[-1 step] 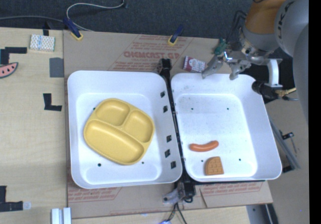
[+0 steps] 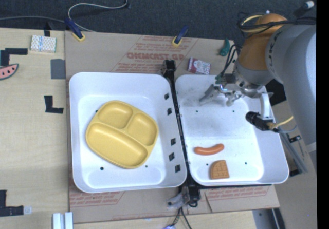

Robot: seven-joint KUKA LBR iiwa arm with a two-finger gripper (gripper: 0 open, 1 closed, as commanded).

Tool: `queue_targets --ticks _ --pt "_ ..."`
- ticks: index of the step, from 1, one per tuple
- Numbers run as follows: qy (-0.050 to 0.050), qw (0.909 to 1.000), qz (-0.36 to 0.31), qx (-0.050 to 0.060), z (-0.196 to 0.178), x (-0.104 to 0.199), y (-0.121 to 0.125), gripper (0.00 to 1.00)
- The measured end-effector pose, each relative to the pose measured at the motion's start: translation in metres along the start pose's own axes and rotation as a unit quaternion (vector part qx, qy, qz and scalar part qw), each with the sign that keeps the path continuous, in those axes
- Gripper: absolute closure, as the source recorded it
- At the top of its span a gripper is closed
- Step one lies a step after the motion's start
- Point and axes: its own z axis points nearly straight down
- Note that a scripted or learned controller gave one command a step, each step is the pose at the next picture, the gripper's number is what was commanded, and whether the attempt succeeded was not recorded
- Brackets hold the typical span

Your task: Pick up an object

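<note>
Nearest my camera, at the 6 o'clock side of the right bin (image 2: 267,171), lie the two pickable things I can count there: one waffle-like brown piece (image 2: 219,169) and, just toward 12 o'clock from it, one orange sausage (image 2: 209,149). They sit close together but apart.

From 3 o'clock I see the arm (image 2: 288,63) reach in, its grey bulk covering the upper right of the view, the orange band (image 2: 257,48) turned toward me above the wrist. The gripper (image 2: 220,95) hangs over the 12 o'clock part of the right bin, pointing toward 9 o'clock. Its two fingers (image 2: 206,95) stand apart, with nothing between them. Sausage and waffle piece are well apart from it, toward 6 o'clock.

One yellow divided tray (image 2: 122,133) with three compartments lies in the left bin (image 2: 82,171), tilted in plan, taking up most of the floor. I count two white bins, side by side, with black clips (image 2: 172,141) along the shared rim.

Both bins rest on a cardboard sheet (image 2: 149,53) on the bench (image 2: 25,120). One small red-and-white packet (image 2: 198,65) lies on the cardboard just at 12 o'clock from the right bin, near the gripper. Two blue-and-yellow clamps (image 2: 76,30) hold the cardboard's far edge. A cable (image 2: 103,6) loops over the dark floor beyond.
</note>
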Motion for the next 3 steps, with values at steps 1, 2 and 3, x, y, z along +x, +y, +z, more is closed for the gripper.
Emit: queue_targets --ticks 1,2,3 --pt "-0.001 1.0 0.001 -0.003 0.025 0.018 -0.043 0.0" --pt "-0.001 1.0 0.001 -0.004 0.024 0.025 -0.082 0.0" --pt "-0.001 1.0 0.0 -0.004 0.025 0.028 -0.027 0.0"
